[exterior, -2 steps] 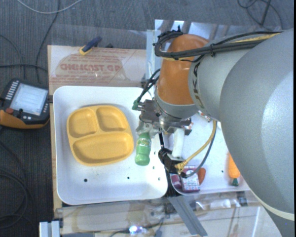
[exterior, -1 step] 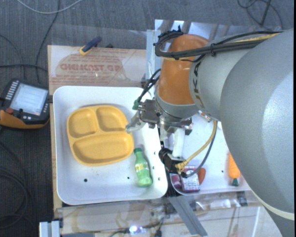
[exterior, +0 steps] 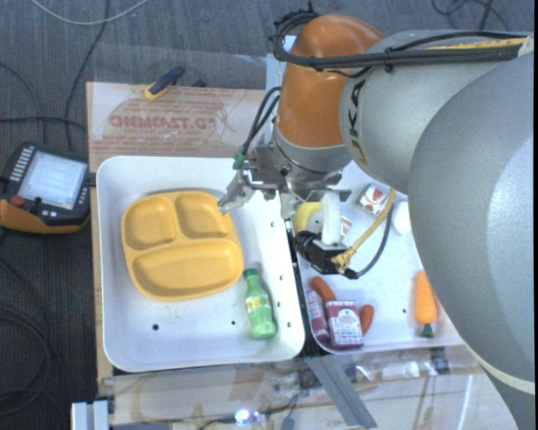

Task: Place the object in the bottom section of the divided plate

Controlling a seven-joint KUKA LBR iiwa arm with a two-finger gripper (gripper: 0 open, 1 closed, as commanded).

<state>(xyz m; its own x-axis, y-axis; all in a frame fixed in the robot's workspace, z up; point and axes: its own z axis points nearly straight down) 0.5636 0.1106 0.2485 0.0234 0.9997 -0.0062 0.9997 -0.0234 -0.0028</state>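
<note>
1. A smooth green bottle [exterior: 259, 307] lies in the left white bin [exterior: 161, 348], just beside the plate's large section
2. The right bin [exterior: 390, 316] holds a red packet [exterior: 344, 322] and a tapered carrot [exterior: 424, 298]
3. The glossy yellow divided plate [exterior: 181, 243] has rounded sections
4. The gripper [exterior: 233, 195] hovers at its far rim (how far open, I cannot tell)

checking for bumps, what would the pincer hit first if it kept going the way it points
Probably the yellow plate, at its upper right section, just past the pincer; its height above the plate is unclear.
</note>
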